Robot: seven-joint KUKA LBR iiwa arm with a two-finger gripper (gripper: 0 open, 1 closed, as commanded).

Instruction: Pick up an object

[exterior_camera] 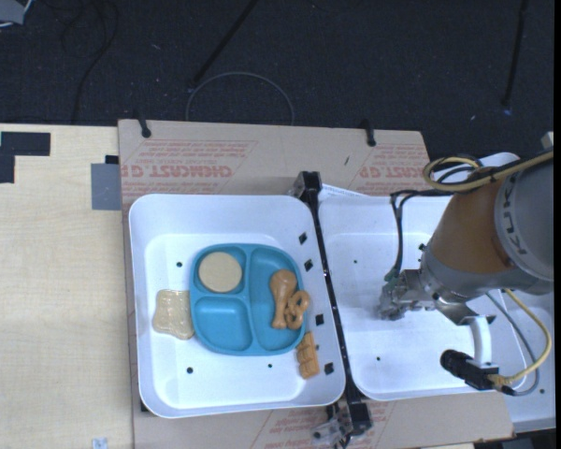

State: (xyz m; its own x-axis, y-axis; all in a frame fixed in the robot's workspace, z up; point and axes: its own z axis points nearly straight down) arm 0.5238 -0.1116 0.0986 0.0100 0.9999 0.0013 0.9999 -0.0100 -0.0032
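A blue divided plate (pixel 226 324) lies in the left bin (pixel 159 223). A round tan cookie (pixel 219 271) sits in its upper left compartment and a brown pretzel-like piece (pixel 288 299) in its right one. A pale bread slice (pixel 173 313) lies against the plate's left edge on the bin floor. A small orange-brown chunk (pixel 307 355) lies by the plate's lower right corner. My gripper (pixel 393 304) is low over the floor of the right bin (pixel 374 363), well apart from all these objects. Nothing shows beneath or beside it.
A black divider (pixel 323 288) runs between the two bins. The arm's orange band and grey body (pixel 491 241) cover the right bin's right half, with cables and a black fitting (pixel 467 368) near its lower right corner. Cardboard lies under the bins.
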